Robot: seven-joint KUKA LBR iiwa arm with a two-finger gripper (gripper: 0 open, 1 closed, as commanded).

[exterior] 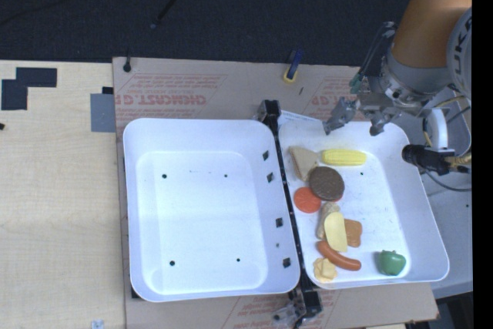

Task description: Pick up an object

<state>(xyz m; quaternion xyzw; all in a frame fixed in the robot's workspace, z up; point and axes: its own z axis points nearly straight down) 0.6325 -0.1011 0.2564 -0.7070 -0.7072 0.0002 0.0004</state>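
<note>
My gripper point(357, 124) hangs open over the far edge of the right bin point(420, 219), its fingers spread with nothing between them. Just below it in the bin lies a yellow corn cob point(343, 158), beside a beige wedge point(302, 160). Closer in are a brown round disc point(326, 183), a red-orange disc point(306, 200), a yellow block point(335, 230), an orange-brown piece point(353, 233), a red sausage point(339, 256), a small yellow lump point(324, 270) and a green pepper point(391, 263).
The left bin point(146, 166) stands beside the right one, with a black divider point(281, 189) between them. Both rest on a cardboard sheet point(200, 85). A blue-and-yellow clip point(292, 67) lies behind the bins. Cables and a black fitting point(427, 158) hang at the right.
</note>
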